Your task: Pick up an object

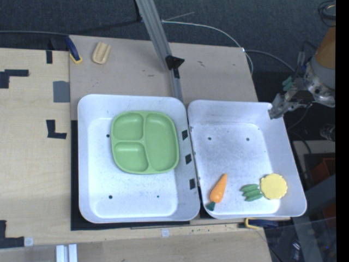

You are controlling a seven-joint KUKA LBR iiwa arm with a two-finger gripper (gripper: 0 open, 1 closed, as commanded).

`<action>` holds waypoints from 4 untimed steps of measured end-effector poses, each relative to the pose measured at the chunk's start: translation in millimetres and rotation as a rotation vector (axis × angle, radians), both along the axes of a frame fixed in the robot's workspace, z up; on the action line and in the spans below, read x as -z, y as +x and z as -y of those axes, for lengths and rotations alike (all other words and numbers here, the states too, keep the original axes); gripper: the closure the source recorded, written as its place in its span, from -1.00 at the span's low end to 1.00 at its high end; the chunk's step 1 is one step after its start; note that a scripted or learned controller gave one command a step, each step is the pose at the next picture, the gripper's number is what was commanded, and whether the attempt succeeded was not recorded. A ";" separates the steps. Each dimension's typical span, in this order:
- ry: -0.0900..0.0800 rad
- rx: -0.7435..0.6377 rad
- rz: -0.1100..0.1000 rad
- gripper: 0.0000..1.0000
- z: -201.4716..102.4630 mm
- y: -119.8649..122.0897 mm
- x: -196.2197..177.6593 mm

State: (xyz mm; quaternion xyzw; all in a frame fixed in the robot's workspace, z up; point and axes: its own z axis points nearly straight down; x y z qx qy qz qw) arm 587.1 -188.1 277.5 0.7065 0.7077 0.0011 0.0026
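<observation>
A wooden bench (218, 75) carries two white bins. The left bin (90, 201) holds a green divided plate (145, 142). In the right bin (229, 146), a toy carrot (218, 188) and a toy pineapple (267, 188) lie along its near edge. The gripper (276, 110) hovers at that bin's far right corner.

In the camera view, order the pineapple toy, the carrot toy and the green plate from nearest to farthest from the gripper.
Measured from the gripper, at the right bin's far right corner:
1. Pineapple toy, near right corner of the right bin.
2. Carrot toy, near left part of the same bin.
3. Green plate, in the left bin.
</observation>
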 end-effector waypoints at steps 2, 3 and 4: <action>0.003 -0.005 -0.006 1.00 -103.4 21.6 1.6; 0.003 -0.004 -0.006 1.00 -151.2 19.3 6.5; 0.003 -0.003 -0.008 1.00 -194.3 23.6 15.0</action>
